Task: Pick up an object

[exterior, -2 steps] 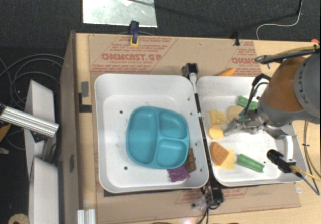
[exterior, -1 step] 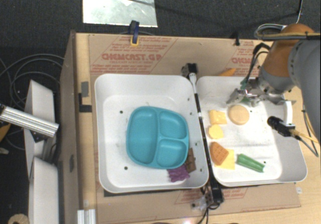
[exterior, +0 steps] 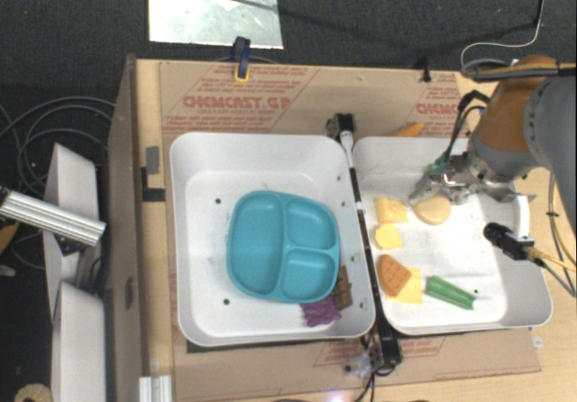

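Now the gripper [exterior: 439, 186] is low in the right bin [exterior: 532, 301], right over a tan bun [exterior: 433, 211] at the bin's upper middle, so the step in hand looks like the descent onto an object. Whether the jaws stand wide or narrow I cannot tell; the wrist and its metal parts blur together above the bun, and no contact can be confirmed. Next, I judge, the arm must settle with the bun between the jaws, close, then lift straight. Other candidates lie near: a yellow block [exterior: 390, 209], a yellow disc [exterior: 388, 236], a waffle [exterior: 394, 274], a green stick [exterior: 449, 292]. The left bin [exterior: 194, 211] holds a blue tray [exterior: 282, 247] and purple and brown bits, hard to identify.
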`<action>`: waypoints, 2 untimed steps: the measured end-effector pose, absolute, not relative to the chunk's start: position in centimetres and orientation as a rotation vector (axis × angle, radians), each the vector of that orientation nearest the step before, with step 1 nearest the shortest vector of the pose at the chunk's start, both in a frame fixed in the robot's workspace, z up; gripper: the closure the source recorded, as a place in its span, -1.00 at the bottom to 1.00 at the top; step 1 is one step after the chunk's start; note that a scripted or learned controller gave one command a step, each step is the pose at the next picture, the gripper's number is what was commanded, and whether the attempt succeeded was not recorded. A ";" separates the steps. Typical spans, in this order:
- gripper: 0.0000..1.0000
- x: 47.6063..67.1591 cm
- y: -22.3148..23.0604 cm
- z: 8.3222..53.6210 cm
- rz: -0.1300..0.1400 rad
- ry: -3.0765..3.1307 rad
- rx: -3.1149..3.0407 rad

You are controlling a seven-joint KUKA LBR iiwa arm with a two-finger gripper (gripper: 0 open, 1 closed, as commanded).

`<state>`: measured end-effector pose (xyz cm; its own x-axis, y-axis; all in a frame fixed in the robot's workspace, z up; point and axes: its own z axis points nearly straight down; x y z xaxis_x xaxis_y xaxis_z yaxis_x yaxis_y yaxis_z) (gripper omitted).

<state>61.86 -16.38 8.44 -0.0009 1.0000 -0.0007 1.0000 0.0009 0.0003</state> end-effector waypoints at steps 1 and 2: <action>-1.00 60.6 -18.6 8.5 -0.001 2.220 2.221; 1.00 60.7 -18.5 9.6 0.003 2.222 2.215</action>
<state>60.75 -18.53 9.59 -0.0033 1.0000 -0.0017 1.0000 0.0033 0.0048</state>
